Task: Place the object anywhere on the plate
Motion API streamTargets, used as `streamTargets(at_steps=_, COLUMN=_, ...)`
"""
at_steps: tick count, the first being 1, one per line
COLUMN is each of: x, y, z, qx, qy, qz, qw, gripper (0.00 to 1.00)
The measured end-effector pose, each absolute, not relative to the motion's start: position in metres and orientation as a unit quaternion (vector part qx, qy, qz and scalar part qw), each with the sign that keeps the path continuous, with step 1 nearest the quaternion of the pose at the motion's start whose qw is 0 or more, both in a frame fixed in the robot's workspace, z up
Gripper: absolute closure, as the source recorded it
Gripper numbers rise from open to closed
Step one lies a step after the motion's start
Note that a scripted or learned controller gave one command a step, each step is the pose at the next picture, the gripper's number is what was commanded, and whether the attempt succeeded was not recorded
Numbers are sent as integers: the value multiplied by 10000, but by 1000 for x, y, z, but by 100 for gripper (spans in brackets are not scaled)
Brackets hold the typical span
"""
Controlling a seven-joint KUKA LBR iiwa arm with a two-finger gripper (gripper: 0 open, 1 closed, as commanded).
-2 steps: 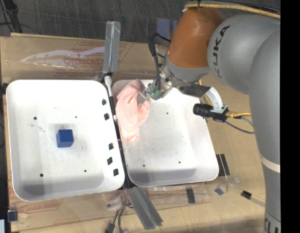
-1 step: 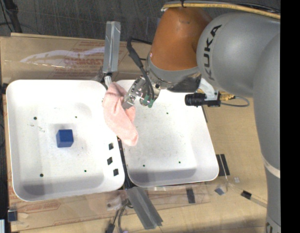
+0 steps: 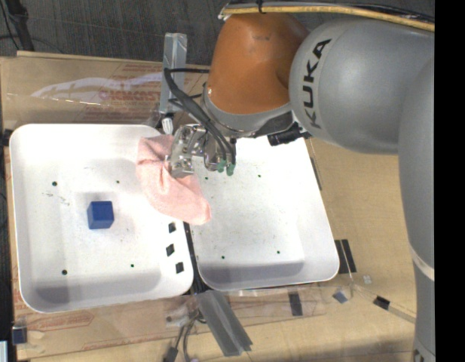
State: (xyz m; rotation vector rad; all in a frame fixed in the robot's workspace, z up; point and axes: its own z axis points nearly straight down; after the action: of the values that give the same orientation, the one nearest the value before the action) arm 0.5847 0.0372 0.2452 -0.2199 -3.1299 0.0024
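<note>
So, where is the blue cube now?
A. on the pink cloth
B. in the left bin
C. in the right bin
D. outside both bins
B: the blue cube sits on the floor of the left bin, apart from the pink cloth.

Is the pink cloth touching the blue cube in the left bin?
Apart. The camera view shows bare white bin floor between the blue cube and the pink cloth, which hangs by the gripper over the bins' shared edge.

Soft pink cloth point(image 3: 174, 183), smooth white plastic bins point(image 3: 36, 202), matt blue block point(image 3: 100, 214).
</note>
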Motion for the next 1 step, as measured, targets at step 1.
streamTargets(at_steps=1, x=574, y=86, z=232, qx=32, qy=-10000, qz=3, qw=3, gripper=100)
